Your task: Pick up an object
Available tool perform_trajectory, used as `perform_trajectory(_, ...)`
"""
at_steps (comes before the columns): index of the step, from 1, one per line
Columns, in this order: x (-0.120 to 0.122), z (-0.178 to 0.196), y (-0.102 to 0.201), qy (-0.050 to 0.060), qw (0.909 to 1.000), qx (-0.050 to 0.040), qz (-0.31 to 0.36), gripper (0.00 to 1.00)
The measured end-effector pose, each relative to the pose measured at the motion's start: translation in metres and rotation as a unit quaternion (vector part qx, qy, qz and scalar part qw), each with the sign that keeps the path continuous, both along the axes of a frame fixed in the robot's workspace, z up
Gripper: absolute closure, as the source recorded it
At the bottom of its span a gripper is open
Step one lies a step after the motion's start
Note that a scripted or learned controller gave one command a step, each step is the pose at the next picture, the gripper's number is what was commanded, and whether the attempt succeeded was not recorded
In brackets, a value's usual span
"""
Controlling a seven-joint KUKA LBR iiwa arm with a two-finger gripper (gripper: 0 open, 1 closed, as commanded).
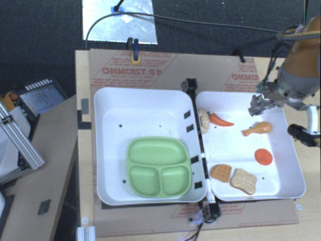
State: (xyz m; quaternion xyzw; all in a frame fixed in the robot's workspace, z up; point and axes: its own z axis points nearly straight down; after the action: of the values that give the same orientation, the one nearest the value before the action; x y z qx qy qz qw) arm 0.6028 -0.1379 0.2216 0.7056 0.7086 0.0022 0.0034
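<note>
Camera view, fixed above the bench: two shallow white bins lie side by side on a brown board. Left bin [108, 134] contains a green divided tray [159, 165], set toward 5 o'clock within that bin. Right bin [291, 182] contains six food items. At 10 o'clock in this bin, a pale piece [203, 120] lies against the dividing wall, with a red-orange pepper [220, 120] just beside it, pointing toward 4 o'clock. A tan drumstick [258, 129] lies at about 2 o'clock, a red round slice [264, 156] at about 4 o'clock, and at 6 o'clock a brown cracker-like piece [220, 172] sits just beside a toast slice [244, 181].

Arm [303, 59], grey with an orange section, enters from 3 o'clock. Gripper [258, 106] hangs over the upper part of the right bin, just beyond the drumstick toward 12 o'clock and apart from the pepper. Whether the gripper is spread or closed cannot be told from this angle; no item is seen in it.
</note>
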Motion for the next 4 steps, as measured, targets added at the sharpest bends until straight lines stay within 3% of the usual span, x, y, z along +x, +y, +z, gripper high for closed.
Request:
perform_trajectory(1, 0.002, 0.041, 0.000, 0.001, 1.0000, 0.0002, 0.000, 1.00)
perform_trajectory(4, -0.043, 0.001, 0.146, 0.005, 1.0000, 0.0021, 0.003, 1.00)
